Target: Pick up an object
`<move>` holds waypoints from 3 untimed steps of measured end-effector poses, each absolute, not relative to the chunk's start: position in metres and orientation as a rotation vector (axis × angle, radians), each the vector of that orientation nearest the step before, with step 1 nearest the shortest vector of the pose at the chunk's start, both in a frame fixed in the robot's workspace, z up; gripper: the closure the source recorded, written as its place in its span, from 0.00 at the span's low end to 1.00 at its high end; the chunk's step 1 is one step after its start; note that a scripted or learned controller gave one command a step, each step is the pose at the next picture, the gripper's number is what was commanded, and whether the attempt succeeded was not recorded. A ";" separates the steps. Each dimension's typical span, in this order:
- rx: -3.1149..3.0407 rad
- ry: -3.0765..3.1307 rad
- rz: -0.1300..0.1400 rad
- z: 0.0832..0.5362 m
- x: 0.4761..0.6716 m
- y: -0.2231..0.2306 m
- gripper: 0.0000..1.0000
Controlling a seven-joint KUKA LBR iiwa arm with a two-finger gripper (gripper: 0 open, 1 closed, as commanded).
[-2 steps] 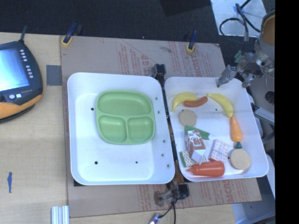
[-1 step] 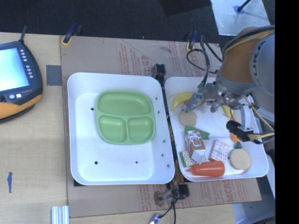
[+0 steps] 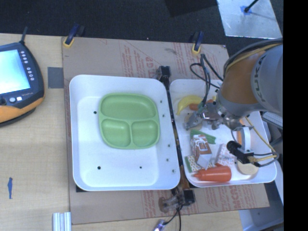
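Two bins point(image 3: 79, 129) before us: green divided plate point(image 3: 129, 120) left; gripper point(image 3: 201, 118) over right clutter, finger state unclear to us.

bench point(image 3: 33, 148): light wood | brown cardboard sheet point(image 3: 125, 57) on it, held by clips point(image 3: 71, 36) at far edge | two white bins point(image 3: 86, 129) side by side on the cardboard | handheld screen pendant point(image 3: 17, 83) at bench's left

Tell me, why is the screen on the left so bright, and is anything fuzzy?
In the camera view, the handheld screen glows washed-out white, so nothing on it can be read; the green plate looks sharp with soft shine; the small items under the arm in the right bin look a bit blurry.
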State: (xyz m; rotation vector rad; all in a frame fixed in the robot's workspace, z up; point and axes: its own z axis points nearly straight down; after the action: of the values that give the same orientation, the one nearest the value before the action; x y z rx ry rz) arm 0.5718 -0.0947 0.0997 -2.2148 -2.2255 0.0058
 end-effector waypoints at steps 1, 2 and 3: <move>-2.211 -2.224 0.010 0.094 0.656 -0.111 0.00; -2.218 -2.224 0.003 0.093 0.616 -0.151 0.00; -2.215 -2.225 0.005 0.103 0.617 -0.151 1.00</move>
State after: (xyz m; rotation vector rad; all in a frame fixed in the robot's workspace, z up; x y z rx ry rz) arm 0.6166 -0.1515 0.1032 -2.2154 -2.2255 0.0046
